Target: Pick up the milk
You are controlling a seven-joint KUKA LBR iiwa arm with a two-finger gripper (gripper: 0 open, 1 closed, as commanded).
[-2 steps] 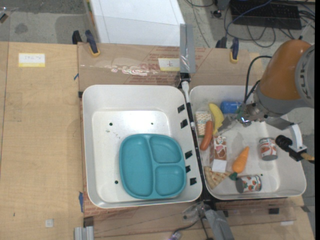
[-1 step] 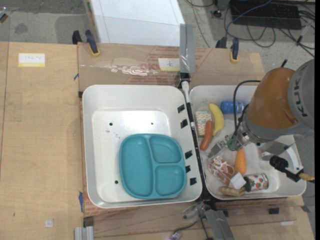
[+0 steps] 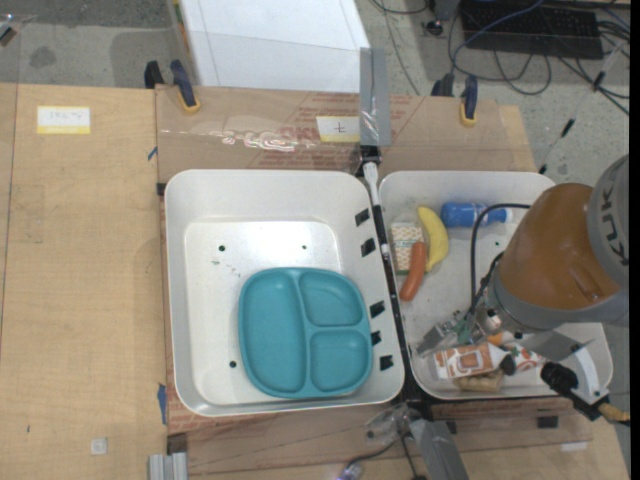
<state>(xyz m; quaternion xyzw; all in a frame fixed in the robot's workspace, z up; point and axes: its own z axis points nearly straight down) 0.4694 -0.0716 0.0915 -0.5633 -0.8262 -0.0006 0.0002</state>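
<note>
Looming closest to the lens, the arm (image 3: 560, 258) hung over the right bin (image 3: 535, 183) with its orange band hiding most of that bin's near half, and the end effector (image 3: 470, 328) sat low beneath it, right above the clutter at the front wall. Down there lay the milk (image 3: 468, 361), a small carton on its side with a reddish-orange printed face, pressed close to the near rim of the right bin. Whether the end effector was spread or clenched, I could not tell; the wrist body covered it, and nothing showed the carton gripped. Farther back in the same bin a banana (image 3: 434, 234) lay beside a carrot (image 3: 413, 271), with a small patterned packet (image 3: 405, 236) just left of them and a blue bottle (image 3: 468, 214) behind. Over in the left bin (image 3: 185, 288) a teal divided plate (image 3: 302, 332) rested alone, well apart from the action. Now the risks, as I judged them: the carton lay flat and tight to the bin wall, so a descent could land on the rim or on the carton's broad face and skid off without closing around it. A slightly off-centre close could pinch only a corner, and the carton would likely twist out on the lift. Small dark bits beside the milk could also be caught instead.
</note>
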